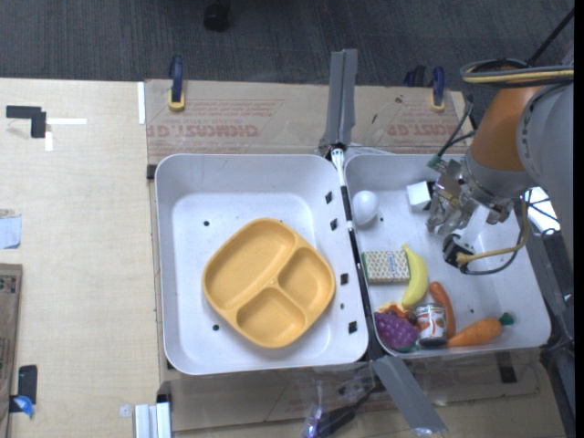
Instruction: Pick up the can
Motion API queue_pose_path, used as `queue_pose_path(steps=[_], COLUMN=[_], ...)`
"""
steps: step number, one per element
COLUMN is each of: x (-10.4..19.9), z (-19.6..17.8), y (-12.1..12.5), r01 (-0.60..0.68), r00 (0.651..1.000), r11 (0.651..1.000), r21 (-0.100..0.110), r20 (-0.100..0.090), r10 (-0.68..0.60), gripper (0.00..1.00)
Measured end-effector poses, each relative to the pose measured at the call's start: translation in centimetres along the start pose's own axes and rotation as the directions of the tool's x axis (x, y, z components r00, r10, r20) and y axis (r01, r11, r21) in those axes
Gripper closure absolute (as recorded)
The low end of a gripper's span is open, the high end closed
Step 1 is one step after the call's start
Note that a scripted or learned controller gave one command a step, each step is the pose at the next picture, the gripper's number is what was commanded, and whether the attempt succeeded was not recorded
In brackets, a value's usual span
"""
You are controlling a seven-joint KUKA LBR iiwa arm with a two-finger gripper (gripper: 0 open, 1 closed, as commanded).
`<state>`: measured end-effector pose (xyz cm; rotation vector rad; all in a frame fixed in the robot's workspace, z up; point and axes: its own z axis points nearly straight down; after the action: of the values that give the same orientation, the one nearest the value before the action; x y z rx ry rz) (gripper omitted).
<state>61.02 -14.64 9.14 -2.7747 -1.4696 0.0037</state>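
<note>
the pick looks not yet begun, judging by how things lie: the can (pixel 431 323) stands on the floor of the right bin (pixel 534 322), low in it at about six o'clock, with nothing gripping it, so the whole reach, grasp and lift is left. going by size, the left bin (pixel 182 272) holds a yellow divided plate (pixel 267 283) near its middle, tilted a little in the picture. the arm (pixel 529 135), grey with its orange band, comes in from three o'clock and bends down over the upper part of the right bin, the wrist pointing downward. the gripper (pixel 450 219) hangs at about one o'clock of that bin, well apart from the can, which lies toward seven o'clock of it; whether the jaws are spread or pressed together i cannot tell, as cables and brackets crowd them. around the can sit a banana (pixel 416 276) just above it at eleven o'clock, a carrot (pixel 476 332) touching or just beside it at three o'clock, purple grapes (pixel 394 327) at nine o'clock, and a red sausage-like piece (pixel 443 301) close behind. a small box (pixel 386 265) lies beside the banana, and a white ball (pixel 364 204) rests near the bin's ten o'clock corner.
</note>
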Motion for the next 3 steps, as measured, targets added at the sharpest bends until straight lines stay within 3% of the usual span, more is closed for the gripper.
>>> queue_pose_path(steps=[1,2,3], x=[2.7,7.6,7.5], z=[0.0,-12.8,-12.7], y=[0.6,-1.4,-1.5], r01=[-0.206,-0.261,-0.26], r00=[0.978,0.965,0.966], r11=[0.978,0.965,0.966], r21=[-0.002,-0.002,-0.001], r20=[0.0,0.0,0.002], r10=[0.206,0.261,0.26], gripper=[1.0,1.0,0.0])
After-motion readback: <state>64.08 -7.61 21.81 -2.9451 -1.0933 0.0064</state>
